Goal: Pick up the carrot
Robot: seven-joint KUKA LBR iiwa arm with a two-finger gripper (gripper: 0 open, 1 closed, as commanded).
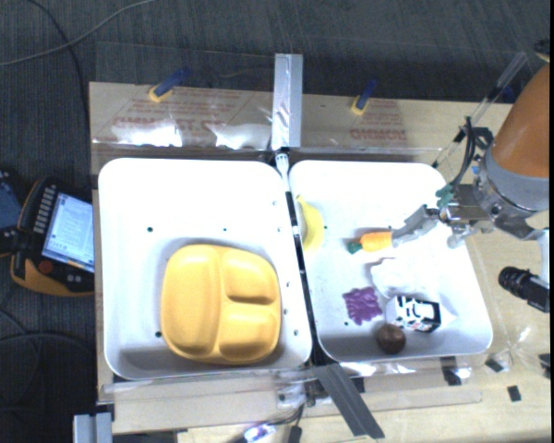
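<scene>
The carrot [376, 241] is a small orange piece with a green end pointing left. It lies on the floor of the right bin [351, 192], near the middle. My gripper [412, 227] reaches in from the right, low over the bin, and its tip sits right at the carrot's right end. The view does not show whether it touches or holds the carrot. The arm's grey wrist and orange band [526, 137] stand above the bin's right rim.
In the right bin lie a yellow piece [311, 224] by the left wall, a white crumpled item [392, 271], purple grapes [360, 304], a black-and-white box [415, 313] and a brown ball [391, 339]. The left bin [166, 187] holds a yellow divided tray [223, 301].
</scene>
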